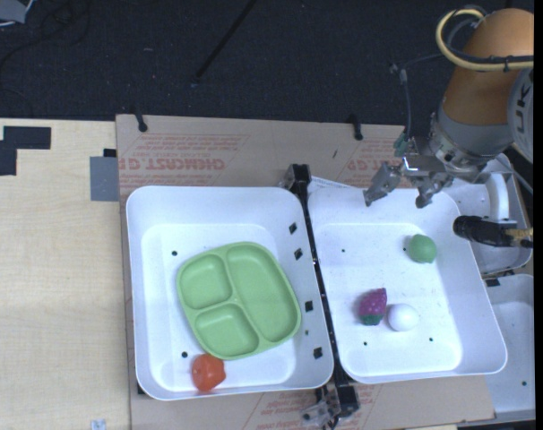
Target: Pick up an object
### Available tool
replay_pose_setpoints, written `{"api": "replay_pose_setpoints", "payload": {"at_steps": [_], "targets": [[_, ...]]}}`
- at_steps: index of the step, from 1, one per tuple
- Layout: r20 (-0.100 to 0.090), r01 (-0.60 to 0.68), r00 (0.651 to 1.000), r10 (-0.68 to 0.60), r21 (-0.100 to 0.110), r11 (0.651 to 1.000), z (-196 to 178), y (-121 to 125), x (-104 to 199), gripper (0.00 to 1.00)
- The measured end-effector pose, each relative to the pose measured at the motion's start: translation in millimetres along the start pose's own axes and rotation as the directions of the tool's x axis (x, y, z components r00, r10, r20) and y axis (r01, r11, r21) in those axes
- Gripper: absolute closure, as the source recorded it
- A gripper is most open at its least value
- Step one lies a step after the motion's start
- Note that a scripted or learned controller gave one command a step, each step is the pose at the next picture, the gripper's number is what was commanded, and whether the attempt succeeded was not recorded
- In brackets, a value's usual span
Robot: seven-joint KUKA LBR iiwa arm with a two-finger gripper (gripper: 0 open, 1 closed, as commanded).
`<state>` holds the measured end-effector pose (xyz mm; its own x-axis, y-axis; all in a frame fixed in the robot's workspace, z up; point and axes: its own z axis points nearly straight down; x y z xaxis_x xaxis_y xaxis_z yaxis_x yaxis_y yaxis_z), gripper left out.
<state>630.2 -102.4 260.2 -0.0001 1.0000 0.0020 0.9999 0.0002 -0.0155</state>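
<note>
Spread apart and holding nothing, the two fingers of the gripper (pixel 401 186) are seen over the far edge of the right bin (pixel 352 352), hanging from the grey arm (pixel 486 79) with its orange band, which comes in from the right. Nothing is seen between the fingers. Inside the right bin three objects are found: a green ball (pixel 422 248) lies near the far right side, below and to the right of the gripper and apart from it, while a purple object (pixel 372 305) and a white ball (pixel 402 317) lie nearer, touching each other, in the middle of the bin. In the left bin (pixel 150 231) a green divided plate (pixel 238 300) with three compartments is placed, a little turned, and an orange object (pixel 208 372) rests just beside its near left edge. Both bins are set side by side on a brown cardboard sheet (pixel 218 155).
</note>
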Motion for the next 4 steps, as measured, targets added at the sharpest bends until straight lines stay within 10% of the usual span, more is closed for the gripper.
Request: {"api": "replay_pose_setpoints", "payload": {"at_steps": [1, 4], "targets": [[0.001, 0.001, 1.0, -0.001, -0.012, 1.0, -7.5, 1.9, 0.0, 0.0], [0.001, 0.0, 1.0, 0.0, -0.008, 1.0, 167.6, 13.1, 8.5, 0.0]]}}
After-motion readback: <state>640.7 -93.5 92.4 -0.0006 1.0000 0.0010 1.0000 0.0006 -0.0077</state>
